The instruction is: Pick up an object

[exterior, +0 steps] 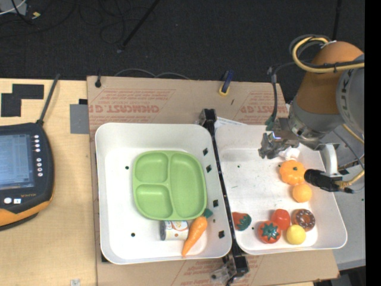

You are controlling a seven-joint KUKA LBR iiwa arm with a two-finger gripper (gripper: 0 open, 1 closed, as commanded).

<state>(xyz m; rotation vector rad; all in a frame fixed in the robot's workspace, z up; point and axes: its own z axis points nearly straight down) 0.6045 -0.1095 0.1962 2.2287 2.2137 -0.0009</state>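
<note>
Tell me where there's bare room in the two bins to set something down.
Right bin: the left-centre floor is bare, between the divider and the small pumpkin, above the strawberry. Its lower right is crowded with fruit and a doughnut. Left bin: the green divided plate fills the middle; bare strips lie along the left wall and top. The gripper hangs over the right bin's upper part.

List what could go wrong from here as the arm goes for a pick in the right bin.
1. The end effector sits near the bin's upper wall, apart from the toys; closing here would likely grab nothing.
2. The small orange toy pumpkin and the round orange fruit lie close together, so a descent could nudge one and roll it away.
3. The red toy tomato, yellow lemon and brown doughnut are clustered at the shallow white right bin's lower edge; fingers may catch two.
</note>
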